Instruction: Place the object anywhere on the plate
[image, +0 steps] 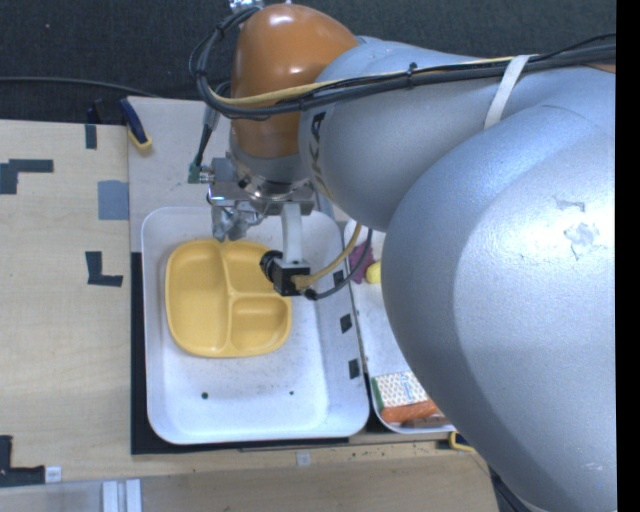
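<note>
the yellow plate (215, 300), split into three compartments, lies flat in the upper part of the white bin on the view's left (240, 410). the claw (232, 222) hangs over the plate's far rim, close above it. whether it is open or closed cannot be told from this angle, nor whether it grips anything. the grey arm (480, 200) sweeps in from the right and hides most of the second bin (365, 340). two things show there: a small yellow thing (372, 272) near the bin's far end, just beside the arm, and a printed packet with a red-orange strip (405, 397) at the near end, partly under the arm. both lie well apart from the plate. the bins sit on a pale tabletop (60, 330) marked with grey tape.
</note>
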